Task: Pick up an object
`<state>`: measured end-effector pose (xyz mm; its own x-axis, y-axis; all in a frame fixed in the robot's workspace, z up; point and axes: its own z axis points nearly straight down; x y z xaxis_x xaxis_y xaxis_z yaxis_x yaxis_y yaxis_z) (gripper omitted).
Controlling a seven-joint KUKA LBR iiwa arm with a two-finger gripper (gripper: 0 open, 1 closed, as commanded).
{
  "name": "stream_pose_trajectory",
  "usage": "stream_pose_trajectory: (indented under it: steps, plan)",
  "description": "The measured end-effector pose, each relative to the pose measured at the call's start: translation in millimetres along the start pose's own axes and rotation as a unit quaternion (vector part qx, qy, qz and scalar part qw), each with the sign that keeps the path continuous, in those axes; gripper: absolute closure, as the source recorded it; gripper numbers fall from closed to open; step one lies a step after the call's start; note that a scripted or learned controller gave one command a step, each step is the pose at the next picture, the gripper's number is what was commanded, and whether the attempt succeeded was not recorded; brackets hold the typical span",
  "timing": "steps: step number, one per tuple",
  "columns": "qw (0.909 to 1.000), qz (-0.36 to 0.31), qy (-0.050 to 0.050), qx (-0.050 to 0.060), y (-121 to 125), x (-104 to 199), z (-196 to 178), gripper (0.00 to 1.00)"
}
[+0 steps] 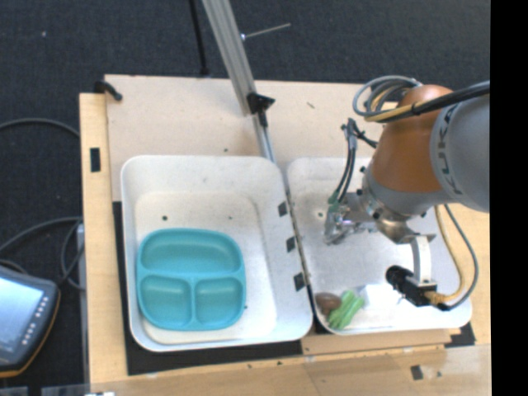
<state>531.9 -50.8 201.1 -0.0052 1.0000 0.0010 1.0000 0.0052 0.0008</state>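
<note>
One tool [337, 225] low over right bin [371, 324]

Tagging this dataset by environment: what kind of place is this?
Likely a robotics lab pick cell, not a home. A wooden bench bears two white bins, one holding a teal divided tray; a metal camera mast rises behind; a control pendant lies on the dark floor.

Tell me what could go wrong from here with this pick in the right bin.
1. The green object and the brown object lie touching in the right bin's near corner, so a grasp may catch both or neither.
2. They sit tight against the bin wall, which could block a finger.
3. The gripper is well away from them, up the bin, so closing here would likely grab nothing.
</note>
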Motion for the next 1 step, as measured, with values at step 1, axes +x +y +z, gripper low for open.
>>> stream_pose_trajectory:
  steps: [1]
  plan:
    - [1.0,-0.002,0.001,-0.001,-12.2,87.1,-19.5,1.0]
